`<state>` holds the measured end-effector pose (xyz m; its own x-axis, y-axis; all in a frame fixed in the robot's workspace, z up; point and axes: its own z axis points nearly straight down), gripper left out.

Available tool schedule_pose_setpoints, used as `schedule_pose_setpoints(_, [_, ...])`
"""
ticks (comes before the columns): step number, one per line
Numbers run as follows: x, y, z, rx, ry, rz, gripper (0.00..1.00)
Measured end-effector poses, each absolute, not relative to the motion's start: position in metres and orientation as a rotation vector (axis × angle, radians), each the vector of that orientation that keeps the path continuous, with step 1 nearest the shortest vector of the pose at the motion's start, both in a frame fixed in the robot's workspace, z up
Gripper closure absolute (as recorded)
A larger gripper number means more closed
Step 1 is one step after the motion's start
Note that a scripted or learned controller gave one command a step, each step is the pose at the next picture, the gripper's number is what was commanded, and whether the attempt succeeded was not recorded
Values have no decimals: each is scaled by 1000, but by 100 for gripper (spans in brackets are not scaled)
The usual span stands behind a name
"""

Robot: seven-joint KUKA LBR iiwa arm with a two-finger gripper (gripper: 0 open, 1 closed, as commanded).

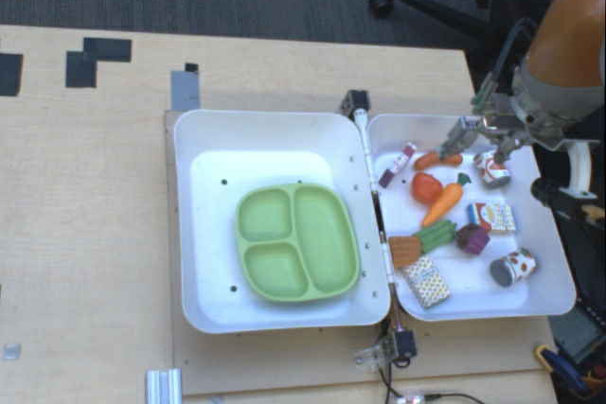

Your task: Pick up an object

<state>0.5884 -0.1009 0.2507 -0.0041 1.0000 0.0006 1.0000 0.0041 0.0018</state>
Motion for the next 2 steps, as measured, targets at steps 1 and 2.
schedule_pose_setpoints(1, [595, -125, 110, 2220, 2224, 0, 0])
schedule_pose_setpoints(2, [533, -94, 87, 2215, 2215, 9, 0])
